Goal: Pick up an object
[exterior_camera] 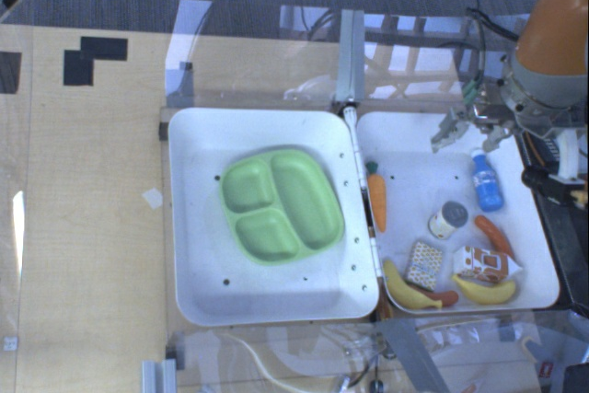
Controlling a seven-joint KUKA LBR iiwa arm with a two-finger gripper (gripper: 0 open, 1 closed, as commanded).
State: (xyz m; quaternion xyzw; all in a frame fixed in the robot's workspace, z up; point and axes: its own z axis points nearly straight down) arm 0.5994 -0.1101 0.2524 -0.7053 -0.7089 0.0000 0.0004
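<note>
— What is your pincer [471, 132] doing?

— Its two fingers stand spread apart with nothing between them, over the far edge of the right bin [402, 147], just beyond the blue bottle [487, 182].

— And the worktop [83, 225]?

— You have pale wood under two glossy white bins. The left bin [198, 198] carries a green divided plate [281, 204]. The right one has a carrot [376, 200] along its left wall, a round grey-lidded jar [449, 218], and two bananas [414, 290] by a small carton [483, 263] at its near edge.
</note>
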